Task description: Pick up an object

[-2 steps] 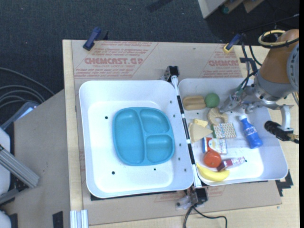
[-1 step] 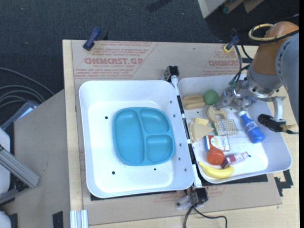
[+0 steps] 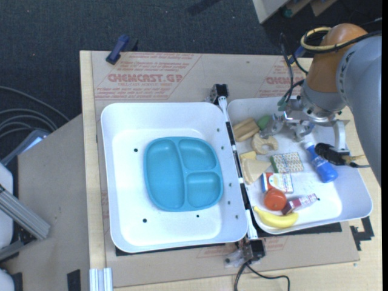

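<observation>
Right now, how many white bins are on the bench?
2: the left bin holds a blue tray; the right bin holds the small items, and the arm hides part of it.

blue divided plate (image 3: 182,173) in left bin (image 3: 121,123).

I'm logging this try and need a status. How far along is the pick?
Done: the arm has reached into the right bin, with the tool low at its far end, near the ring-shaped piece and the tan block. In hand: nothing visibly lifted; the banana, tomato and blue bottle lie on the bin floor. Left: grasping an object and raising it.
</observation>
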You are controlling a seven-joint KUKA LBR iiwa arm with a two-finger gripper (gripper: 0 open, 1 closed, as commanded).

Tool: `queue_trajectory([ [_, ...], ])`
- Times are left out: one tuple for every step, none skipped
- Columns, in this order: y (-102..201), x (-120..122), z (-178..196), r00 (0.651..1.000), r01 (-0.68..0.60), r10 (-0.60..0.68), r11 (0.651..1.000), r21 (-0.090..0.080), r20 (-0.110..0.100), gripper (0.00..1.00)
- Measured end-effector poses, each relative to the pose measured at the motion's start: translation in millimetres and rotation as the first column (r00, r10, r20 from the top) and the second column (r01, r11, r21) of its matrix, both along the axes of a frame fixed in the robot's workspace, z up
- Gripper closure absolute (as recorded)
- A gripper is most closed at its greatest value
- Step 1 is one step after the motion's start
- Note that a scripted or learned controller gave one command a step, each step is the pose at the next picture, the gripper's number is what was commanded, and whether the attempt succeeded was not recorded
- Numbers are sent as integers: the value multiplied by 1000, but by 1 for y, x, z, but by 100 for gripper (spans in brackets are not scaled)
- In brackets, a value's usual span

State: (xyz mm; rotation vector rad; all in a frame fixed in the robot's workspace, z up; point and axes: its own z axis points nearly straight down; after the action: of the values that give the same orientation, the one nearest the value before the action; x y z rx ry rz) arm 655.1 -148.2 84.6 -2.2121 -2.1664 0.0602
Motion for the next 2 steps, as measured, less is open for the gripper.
queue_trajectory([
  [40,11,0,998,-22,22,1000,-4,57,0],
  [40,12,11,998,-23,23,1000,-5,58,100],
])
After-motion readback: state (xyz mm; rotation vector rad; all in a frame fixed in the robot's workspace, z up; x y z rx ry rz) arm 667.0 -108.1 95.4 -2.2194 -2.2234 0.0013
